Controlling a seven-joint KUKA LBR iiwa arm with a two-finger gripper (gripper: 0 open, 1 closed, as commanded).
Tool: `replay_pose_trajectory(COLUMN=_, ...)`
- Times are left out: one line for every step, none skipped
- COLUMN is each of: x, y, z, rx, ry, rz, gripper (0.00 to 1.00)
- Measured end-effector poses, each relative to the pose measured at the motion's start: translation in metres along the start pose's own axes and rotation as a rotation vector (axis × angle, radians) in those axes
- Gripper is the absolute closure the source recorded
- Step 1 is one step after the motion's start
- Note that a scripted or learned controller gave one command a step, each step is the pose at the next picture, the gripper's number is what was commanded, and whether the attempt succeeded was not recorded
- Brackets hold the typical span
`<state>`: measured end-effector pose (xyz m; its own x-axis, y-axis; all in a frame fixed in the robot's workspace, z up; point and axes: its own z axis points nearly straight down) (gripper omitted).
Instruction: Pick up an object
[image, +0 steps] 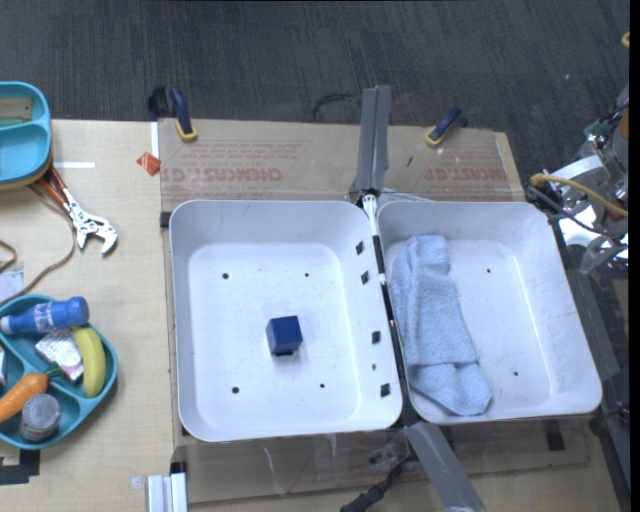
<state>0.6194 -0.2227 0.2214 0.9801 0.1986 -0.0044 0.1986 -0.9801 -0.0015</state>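
- Jaws first: you cannot tell how they stand. At the right edge there is just a tangle of the arm, metal parts and a yellow cable, sitting outside the bins and too cluttered to read.
- Nothing is visibly held there.
- Your clearest target is the blue cube. It sits on the floor of the left bin, a little below the middle, well apart from every wall and standing on its own.
- Over in the right bin there is a pale blue towel. It lies crumpled in a long strip down the bin's left side, running from near the top wall to the bottom wall, with a bunched end at the bottom.
- The arm's hardware is beside the right bin's upper right corner, well apart from the towel and further still from the cube.
- The two bins sit side by side, touching along the centre seam, on a sheet of cardboard clamped at the top by two clamps.
- Off to the left on the wooden table: a wrench and a teal tray holding a banana, a carrot, a blue-capped bottle and a can.
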Motion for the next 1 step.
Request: replay_pose_trajectory(x=-0.0419, y=-0.0087, z=-0.006, rx=0.0, ry=0.001, rz=-0.007, gripper=0.0)
